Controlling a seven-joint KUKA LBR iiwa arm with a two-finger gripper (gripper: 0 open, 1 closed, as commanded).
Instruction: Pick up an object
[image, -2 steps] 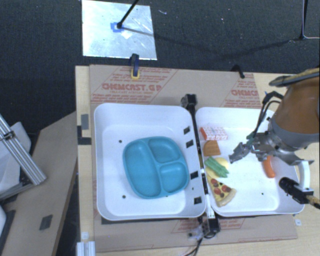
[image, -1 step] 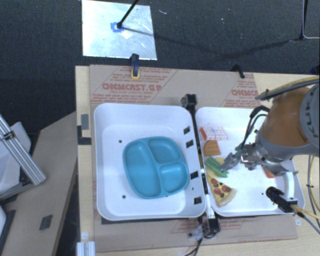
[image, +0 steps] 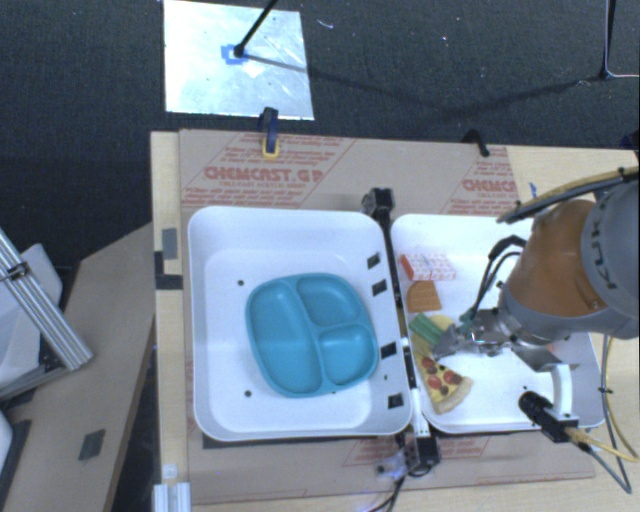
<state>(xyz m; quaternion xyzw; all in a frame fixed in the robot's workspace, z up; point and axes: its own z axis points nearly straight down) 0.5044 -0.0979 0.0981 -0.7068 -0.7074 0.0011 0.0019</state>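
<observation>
A: Dark speckled floor around, tan cardboard sheet with red print taped over the desk, two shallow white bins on top. Left bin glossy moulded plastic, rounded corners.

B: Contents?

A: Teal divided tray lying flat mid left bin, three compartments, smooth, rounded. Probably a distractor or a drop spot. Right bin carrying small toy foods bunched along the left wall: pink-white checked block farthest up, orange waffle-textured square just below, green flat piece, pizza slice nearest the front, red dots on yellow.

B: Claw?

A: Claw low over the right bin, just beside the green piece, between it and the pizza slice. Cannot tell whether open or closed, tips too small and blurred. Nothing visibly gripped.

B: Why there?

A: Likely lining up on the green piece or the slice; clustered items risk a nudge instead of a grip. Pick not yet done.
</observation>
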